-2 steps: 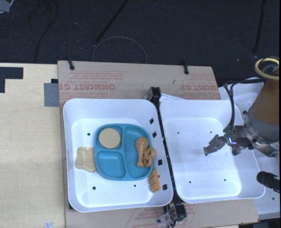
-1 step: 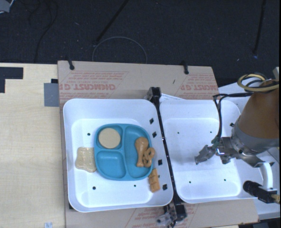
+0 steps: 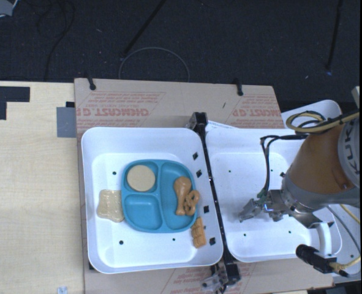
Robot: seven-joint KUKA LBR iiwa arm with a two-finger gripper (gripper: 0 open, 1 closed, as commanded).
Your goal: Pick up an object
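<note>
A blue divided plate (image 3: pixel 145 216) lies in the left bin (image 3: pixel 101 149). On it sit a round tan cookie (image 3: pixel 140 177) and a brown pretzel-like piece (image 3: pixel 185 195). A pale tan block (image 3: pixel 111 205) rests on the bin floor just left of the plate. A small brown chunk (image 3: pixel 198 232) lies by the plate's lower right corner. My gripper (image 3: pixel 252 210) hangs low over the right bin (image 3: pixel 242 164), pointing left, with nothing visible between its fingers.
The divider (image 3: pixel 208 195) between the two bins runs from top to bottom. Black cables (image 3: pixel 272 149) loop over the right bin beside the arm. A cardboard sheet (image 3: pixel 168 106) lies under both bins, with the wooden bench (image 3: pixel 27 195) to the left.
</note>
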